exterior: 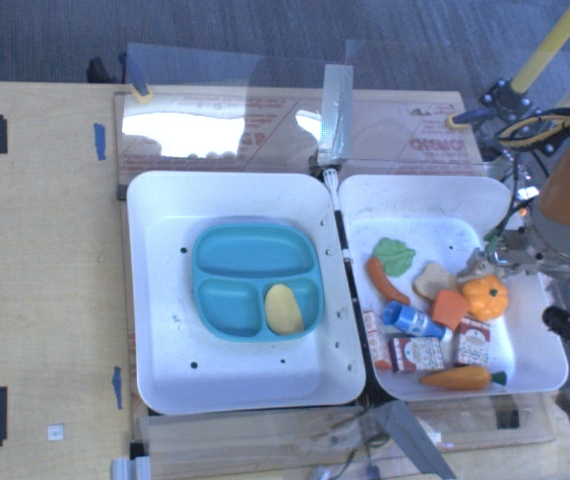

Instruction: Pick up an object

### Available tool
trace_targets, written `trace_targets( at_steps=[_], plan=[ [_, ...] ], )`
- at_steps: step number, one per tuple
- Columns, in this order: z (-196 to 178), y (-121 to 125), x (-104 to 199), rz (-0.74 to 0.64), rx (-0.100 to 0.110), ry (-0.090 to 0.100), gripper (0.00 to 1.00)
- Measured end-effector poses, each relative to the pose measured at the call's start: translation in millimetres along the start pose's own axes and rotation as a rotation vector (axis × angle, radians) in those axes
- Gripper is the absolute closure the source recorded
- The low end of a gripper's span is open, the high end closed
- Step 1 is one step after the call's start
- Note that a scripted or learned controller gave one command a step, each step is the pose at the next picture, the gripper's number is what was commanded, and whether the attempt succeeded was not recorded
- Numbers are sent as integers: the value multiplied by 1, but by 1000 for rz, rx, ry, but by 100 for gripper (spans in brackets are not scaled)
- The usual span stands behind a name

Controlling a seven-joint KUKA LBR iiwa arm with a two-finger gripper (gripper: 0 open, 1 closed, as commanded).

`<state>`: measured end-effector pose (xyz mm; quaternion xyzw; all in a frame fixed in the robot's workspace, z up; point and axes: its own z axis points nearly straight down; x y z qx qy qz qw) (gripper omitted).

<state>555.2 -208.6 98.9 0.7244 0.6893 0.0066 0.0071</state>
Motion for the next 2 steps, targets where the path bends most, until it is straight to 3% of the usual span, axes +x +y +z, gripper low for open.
trace_targets(
  at_steps=[1, 2],
  plan=[
    [-120, 62, 71, -33, 12, 1, 100],
    [-169, 59, 59, -111, 16, -1, 100]
  ],
)
